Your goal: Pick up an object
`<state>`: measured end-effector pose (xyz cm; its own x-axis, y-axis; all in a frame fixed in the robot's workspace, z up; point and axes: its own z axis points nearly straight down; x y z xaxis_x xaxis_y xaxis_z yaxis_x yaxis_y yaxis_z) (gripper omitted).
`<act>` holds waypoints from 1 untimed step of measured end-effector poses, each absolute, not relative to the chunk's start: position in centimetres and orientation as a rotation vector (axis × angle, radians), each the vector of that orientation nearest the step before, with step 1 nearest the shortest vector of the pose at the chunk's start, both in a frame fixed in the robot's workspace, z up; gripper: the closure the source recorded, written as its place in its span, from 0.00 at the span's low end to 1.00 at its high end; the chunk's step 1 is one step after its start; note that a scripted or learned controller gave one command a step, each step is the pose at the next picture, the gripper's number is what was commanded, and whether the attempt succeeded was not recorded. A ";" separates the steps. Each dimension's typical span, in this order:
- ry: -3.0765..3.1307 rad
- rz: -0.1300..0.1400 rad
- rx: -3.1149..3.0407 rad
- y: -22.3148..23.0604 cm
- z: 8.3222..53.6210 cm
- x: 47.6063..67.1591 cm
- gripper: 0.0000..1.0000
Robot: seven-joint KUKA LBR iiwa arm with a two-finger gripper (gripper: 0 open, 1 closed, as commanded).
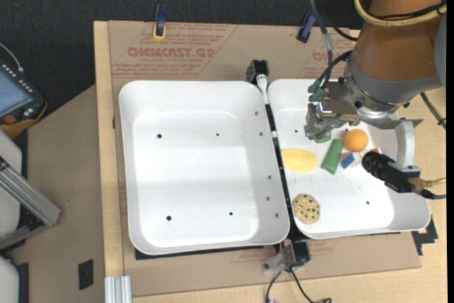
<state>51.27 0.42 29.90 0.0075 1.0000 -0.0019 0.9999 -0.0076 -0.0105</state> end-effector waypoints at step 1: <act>-2.232 -0.014 -2.219 5.7 37.4 52.4 1.00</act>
